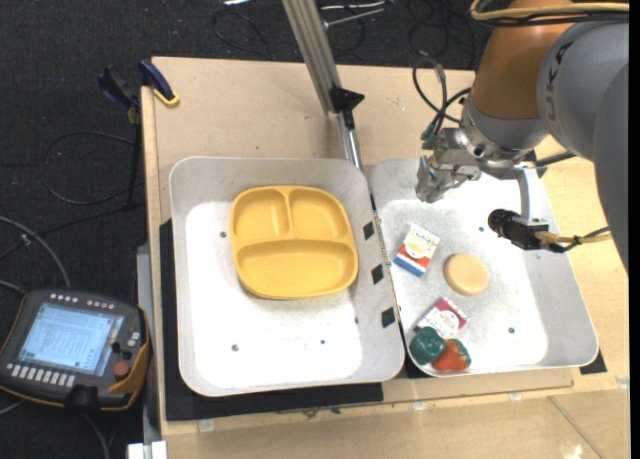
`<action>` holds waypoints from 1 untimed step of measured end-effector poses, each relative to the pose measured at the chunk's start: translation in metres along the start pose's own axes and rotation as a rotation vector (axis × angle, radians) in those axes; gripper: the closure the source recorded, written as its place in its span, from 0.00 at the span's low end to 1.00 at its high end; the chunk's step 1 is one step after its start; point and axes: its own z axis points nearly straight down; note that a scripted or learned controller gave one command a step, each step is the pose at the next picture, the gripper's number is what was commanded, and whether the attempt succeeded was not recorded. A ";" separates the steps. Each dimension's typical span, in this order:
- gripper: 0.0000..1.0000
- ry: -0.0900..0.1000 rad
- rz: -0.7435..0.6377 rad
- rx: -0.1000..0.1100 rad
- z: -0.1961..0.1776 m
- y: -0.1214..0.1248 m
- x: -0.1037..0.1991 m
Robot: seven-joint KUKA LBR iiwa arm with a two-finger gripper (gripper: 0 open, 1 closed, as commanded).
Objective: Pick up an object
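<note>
While the teach pendant [70, 347] lies nearest at the lower left, the right bin [560, 317] holds a green and red toy [440, 349], a small packet [447, 318], a round tan block [466, 274] and a small carton [417, 250]. The left bin [200, 247] bears a yellow divided plate [293, 242]. Farther back the gripper [436, 187] hangs over the right bin's far corner, apart from all objects.

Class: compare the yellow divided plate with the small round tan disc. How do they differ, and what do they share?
The yellow divided plate lies in the left bin; the tan disc lies in the right bin. The plate is far larger than the disc. The plate is a rounded square with three compartments; the disc is round and plain. Both lie flat, untouched.
</note>
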 end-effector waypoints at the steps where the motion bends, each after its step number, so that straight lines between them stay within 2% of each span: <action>1: 1.00 0.001 -0.002 0.001 -0.005 -0.033 0.054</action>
